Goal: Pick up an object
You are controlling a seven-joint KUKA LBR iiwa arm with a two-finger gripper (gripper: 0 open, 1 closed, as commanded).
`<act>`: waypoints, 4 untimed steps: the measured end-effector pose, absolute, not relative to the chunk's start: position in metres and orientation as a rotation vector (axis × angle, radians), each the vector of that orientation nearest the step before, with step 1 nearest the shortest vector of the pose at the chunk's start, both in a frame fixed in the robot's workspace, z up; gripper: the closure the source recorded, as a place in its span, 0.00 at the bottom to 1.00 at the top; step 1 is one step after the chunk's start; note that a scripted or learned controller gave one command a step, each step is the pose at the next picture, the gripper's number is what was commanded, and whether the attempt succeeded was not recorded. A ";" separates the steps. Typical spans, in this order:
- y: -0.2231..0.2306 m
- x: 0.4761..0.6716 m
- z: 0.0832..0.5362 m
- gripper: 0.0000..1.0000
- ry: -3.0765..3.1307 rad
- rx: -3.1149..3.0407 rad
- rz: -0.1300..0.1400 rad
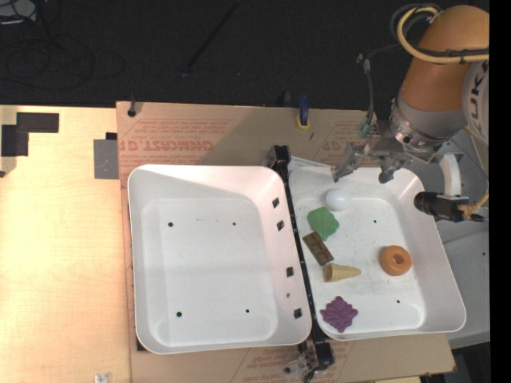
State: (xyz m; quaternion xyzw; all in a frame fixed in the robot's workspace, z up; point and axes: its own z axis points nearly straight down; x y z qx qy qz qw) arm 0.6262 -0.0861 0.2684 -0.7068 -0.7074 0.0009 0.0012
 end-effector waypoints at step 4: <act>0.019 0.578 0.284 1.00 -2.231 -2.215 -0.010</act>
